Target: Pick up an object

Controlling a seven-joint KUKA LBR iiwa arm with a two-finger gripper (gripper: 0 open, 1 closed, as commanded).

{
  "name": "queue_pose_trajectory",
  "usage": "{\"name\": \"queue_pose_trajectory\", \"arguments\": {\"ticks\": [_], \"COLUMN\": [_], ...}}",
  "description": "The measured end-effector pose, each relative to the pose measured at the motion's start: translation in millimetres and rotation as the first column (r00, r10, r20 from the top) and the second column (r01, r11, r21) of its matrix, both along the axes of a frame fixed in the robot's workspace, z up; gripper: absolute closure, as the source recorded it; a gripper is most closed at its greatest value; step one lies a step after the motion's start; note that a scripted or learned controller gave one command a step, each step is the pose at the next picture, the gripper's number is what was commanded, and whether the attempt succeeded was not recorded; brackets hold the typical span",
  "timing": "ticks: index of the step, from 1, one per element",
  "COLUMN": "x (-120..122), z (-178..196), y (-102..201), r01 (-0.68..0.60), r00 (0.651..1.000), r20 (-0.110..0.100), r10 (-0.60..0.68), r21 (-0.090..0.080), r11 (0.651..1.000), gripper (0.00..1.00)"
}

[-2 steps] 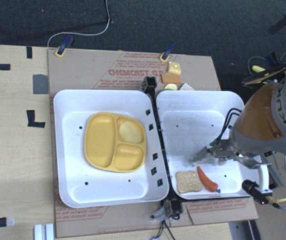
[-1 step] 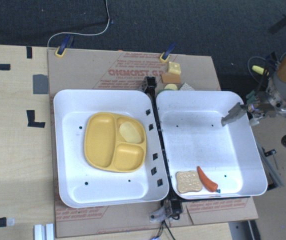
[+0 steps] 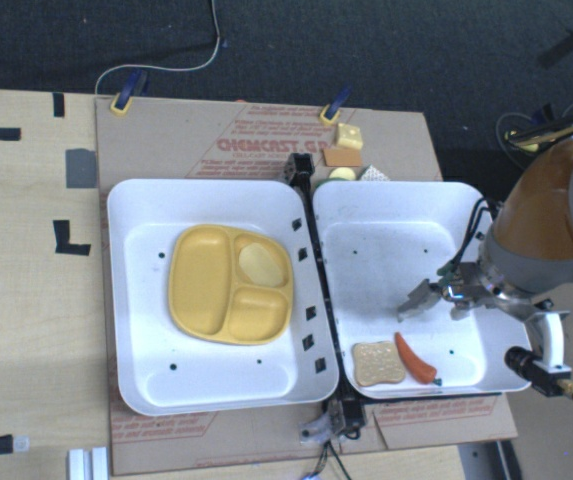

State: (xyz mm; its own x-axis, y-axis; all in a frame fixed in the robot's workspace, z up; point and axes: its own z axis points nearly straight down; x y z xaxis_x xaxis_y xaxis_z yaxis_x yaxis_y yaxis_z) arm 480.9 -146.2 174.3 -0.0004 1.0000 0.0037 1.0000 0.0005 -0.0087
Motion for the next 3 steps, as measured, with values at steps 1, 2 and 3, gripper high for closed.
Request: {"name": "queue_pose_trajectory", "arguments": {"ticks": [1, 2, 3], "x": [1.0, 35.8, 118.0], "z": [-75.1, -89.5, -25.3], "y": [31.1, -60.4, 13.8], "r01": [-0.001, 0.002, -0.009], "r00": [1.0, 1.0, 1.0], "r20": [0.001, 0.01, 0.018], "r10": [0.001, -0.002, 0.01], "r21": [-0.001, -0.004, -0.005], "r11": [1.0, 1.0, 1.0], "gripper": [0.0, 0.0, 0.0]}}
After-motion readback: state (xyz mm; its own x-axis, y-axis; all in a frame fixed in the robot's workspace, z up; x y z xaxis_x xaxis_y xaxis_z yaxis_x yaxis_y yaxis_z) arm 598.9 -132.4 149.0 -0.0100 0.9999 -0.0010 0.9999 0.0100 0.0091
